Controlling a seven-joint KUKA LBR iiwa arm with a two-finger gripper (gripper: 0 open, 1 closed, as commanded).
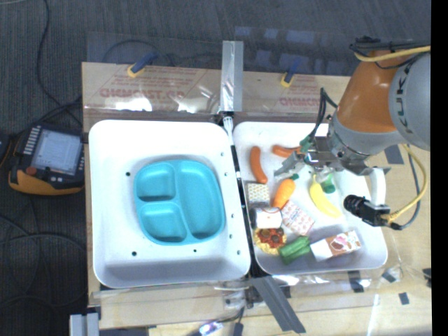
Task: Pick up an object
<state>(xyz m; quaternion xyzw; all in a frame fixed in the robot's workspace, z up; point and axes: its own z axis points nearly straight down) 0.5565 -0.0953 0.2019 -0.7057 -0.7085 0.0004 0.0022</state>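
My gripper (302,161) hangs spread, pinching nothing; the carrot (283,192) just below sits crowded against the banana (322,199), so I could nudge it aside.

A single fixed camera looks down on the tabletop (98,75) from above at a slight slant, far enough back to take in both white bins whole: the left bin (105,187) and the right bin (378,254). Dark carpeted floor (56,26) shows beyond them. The arm (385,103) enters from the picture's right side.
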